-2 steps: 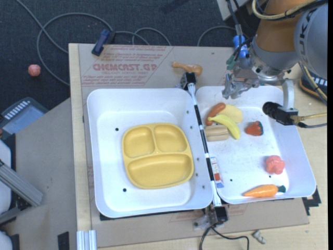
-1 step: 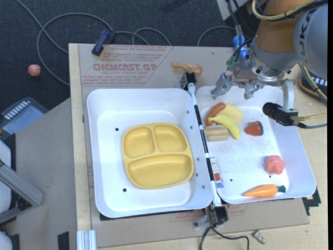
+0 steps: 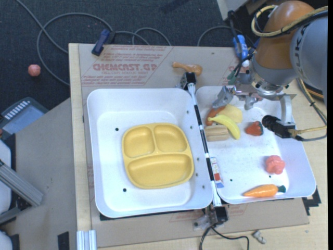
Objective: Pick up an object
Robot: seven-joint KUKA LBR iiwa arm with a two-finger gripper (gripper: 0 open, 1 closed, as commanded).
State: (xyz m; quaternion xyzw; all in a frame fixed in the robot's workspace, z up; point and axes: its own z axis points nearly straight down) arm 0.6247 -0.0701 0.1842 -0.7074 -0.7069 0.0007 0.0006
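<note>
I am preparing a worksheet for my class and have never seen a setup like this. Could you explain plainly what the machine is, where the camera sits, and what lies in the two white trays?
One camera looks down at a slant on a bench. The grey and orange machine at right is a robot arm; its hand hangs over the far end of the right bin. That bin holds toy food: a banana, a wooden block, a strawberry, a pink lump and a carrot. The left bin holds a yellow divided plate. I cannot tell whether the hand grips anything.
</note>
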